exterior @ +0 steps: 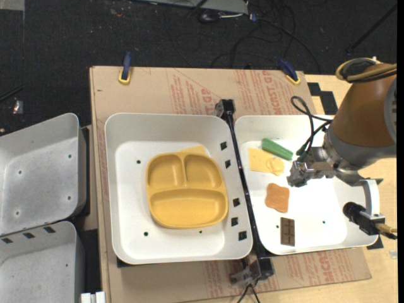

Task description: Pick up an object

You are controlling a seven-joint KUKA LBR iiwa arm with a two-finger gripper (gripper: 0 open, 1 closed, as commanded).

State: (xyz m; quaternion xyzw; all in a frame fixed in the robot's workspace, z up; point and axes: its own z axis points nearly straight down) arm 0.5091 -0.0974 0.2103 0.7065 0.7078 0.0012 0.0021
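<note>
The right bin [328, 232] holds a green block [277, 148], a yellow cheese-like slab [265, 161], an orange flat piece [277, 197] and a dark brown chocolate bar [288, 231]. My gripper [299, 174] hangs low over the right bin, just right of the yellow slab and above the orange piece. The grey and orange arm reaches in from the right and hides the bin's far right part. A yellow divided tray [187, 190] lies in the left bin [126, 169].
Both bins sit on a cardboard sheet [164, 87] held by blue clamps [125, 67]. A black divider strip [238, 182] runs between the bins. A black fitting [358, 214] sticks out at the right bin's right rim. White panels [38, 169] lie at far left.
</note>
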